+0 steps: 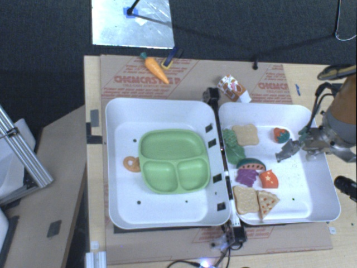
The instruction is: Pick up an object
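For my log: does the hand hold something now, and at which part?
Nothing is held: the hand hovers over the right bin, nothing between its fingers.

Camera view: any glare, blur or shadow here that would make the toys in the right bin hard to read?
Camera view: lighting is even and soft, with faint shadows. The foil sheet behind the bench glares, away from the bins. The picture is slightly soft overall, so the gripper is a grey smudge over the right bin. The toast slice and green tray read clearly.
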Controlling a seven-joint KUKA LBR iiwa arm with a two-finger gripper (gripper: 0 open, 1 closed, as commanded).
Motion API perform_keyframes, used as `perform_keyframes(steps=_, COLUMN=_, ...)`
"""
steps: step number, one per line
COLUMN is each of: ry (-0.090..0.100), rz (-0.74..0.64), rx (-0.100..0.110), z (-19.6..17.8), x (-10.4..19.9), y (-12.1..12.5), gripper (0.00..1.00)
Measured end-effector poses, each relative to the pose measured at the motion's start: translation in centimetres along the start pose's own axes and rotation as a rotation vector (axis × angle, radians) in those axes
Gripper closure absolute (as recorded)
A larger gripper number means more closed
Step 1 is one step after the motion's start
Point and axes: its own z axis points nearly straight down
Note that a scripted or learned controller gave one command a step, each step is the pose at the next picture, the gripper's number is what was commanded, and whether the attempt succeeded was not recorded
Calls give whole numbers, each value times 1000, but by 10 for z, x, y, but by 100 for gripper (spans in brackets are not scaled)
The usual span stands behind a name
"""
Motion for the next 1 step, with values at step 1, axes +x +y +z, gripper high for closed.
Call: perform_keyframes(steps=1, ry=-3, rz=-4, rx=-13, z=-7, x=0, y=3, gripper=0)
